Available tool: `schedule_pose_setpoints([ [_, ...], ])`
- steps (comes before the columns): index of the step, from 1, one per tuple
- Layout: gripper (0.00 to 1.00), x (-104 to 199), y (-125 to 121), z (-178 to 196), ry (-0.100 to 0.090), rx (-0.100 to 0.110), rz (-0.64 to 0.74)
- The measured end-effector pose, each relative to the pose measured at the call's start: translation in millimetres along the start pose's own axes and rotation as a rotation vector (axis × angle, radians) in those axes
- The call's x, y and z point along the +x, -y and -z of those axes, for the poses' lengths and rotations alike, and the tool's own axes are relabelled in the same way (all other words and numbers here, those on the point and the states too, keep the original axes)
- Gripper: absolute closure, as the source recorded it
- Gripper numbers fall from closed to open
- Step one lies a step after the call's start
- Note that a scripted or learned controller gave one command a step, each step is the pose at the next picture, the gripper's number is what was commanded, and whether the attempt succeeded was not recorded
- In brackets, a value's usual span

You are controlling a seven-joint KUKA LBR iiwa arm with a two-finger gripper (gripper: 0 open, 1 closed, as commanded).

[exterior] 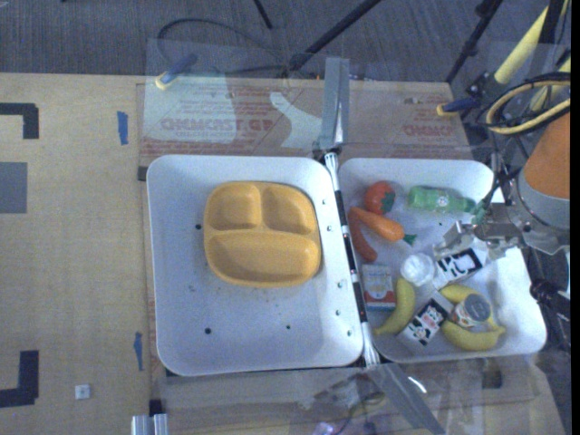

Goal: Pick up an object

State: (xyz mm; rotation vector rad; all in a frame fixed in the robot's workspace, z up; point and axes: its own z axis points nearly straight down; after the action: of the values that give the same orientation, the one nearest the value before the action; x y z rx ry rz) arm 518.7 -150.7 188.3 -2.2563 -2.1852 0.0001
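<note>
My gripper (473, 234) hangs over the right side of the right bin (426, 172), reaching in from the right. Just below it lies a white bottle (424, 268) with a black-and-white label (460, 263). Further back are a green bottle (440, 199), an orange carrot (377, 224) and a red-orange tomato-like piece (381, 194). Near the bin's front lie a banana (399, 308), a small carton (379, 288), a black-and-white box (426, 323) and a yellow fruit (473, 333) with a round lid on it. I see nothing held in the gripper.
The left bin (172, 270) holds a yellow divided plate (263, 232). A metal divider (346, 243) runs between the bins. Yellow cables (521, 98) and tripod legs stand at the back right. The arm's orange band (553, 166) is at the right edge.
</note>
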Motion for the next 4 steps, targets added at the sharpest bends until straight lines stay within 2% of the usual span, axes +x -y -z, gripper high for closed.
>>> schedule_pose_setpoints([
  [1, 0.00, 3.4, -10.4, -68.1, 0.007, -0.024, 0.019],
  [2, 0.00, -19.5, -21.5, -82.2, 0.005, -0.044, 0.091],
  [3, 1.00, -28.2, -26.0, -66.3, 0.025, -0.065, 0.084],
  [4, 1.00, 42.2, -28.3, 38.5, 0.000, -0.001, 0.103],
])
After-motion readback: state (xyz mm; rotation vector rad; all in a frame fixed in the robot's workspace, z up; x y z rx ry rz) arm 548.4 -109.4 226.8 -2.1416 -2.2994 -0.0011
